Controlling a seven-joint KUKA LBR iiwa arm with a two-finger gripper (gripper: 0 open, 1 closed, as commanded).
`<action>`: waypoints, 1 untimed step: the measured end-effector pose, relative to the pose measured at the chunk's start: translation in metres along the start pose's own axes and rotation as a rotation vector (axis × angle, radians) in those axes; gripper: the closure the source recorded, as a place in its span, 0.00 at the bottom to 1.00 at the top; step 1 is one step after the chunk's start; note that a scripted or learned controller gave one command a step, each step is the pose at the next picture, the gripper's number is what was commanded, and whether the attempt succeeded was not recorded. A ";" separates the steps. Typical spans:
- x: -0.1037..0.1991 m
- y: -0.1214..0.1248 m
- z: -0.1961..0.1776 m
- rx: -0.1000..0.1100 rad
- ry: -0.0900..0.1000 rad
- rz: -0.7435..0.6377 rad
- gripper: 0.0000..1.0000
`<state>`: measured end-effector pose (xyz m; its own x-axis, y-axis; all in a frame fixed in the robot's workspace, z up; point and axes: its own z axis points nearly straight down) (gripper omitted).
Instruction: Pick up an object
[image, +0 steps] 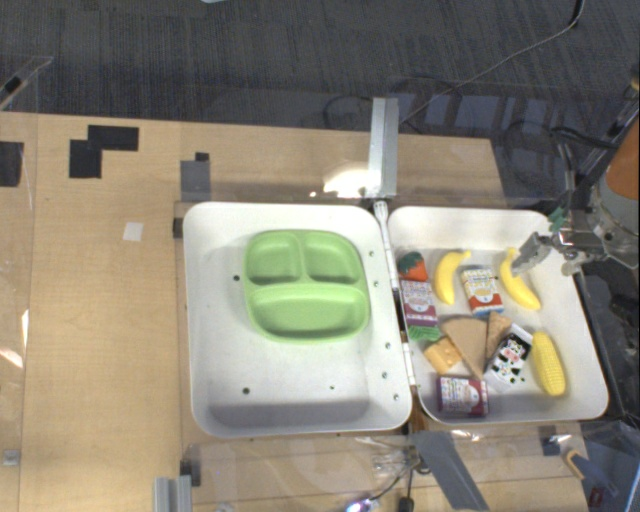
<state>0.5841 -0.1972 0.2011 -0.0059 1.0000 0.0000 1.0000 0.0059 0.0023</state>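
Note:
The right bin (590, 400) holds several toy foods. Among them are a yellow banana (450, 275), a second banana (521, 284), a corn cob (547, 363), a red and white carton (482, 289), a purple packet (417, 298), a tan bread slice (462, 333), a black and white carton (510, 358) and a purple can (462, 396). My gripper (533, 251) reaches in from the right edge and hangs over the bin's far right part. It sits just above the upper end of the second banana. Nothing is seen held in it.
The left bin (215, 400) carries a green divided plate (304, 283). A metal post (383, 150) stands behind the seam between the bins. Cables and the arm's grey body (600, 235) crowd the right side past the bin wall.

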 end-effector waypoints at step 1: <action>0.002 -0.005 0.093 -0.014 -0.005 -0.043 0.00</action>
<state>0.5792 -0.1957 0.1082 -0.0490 0.9988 -0.0055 0.9987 0.0490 0.0158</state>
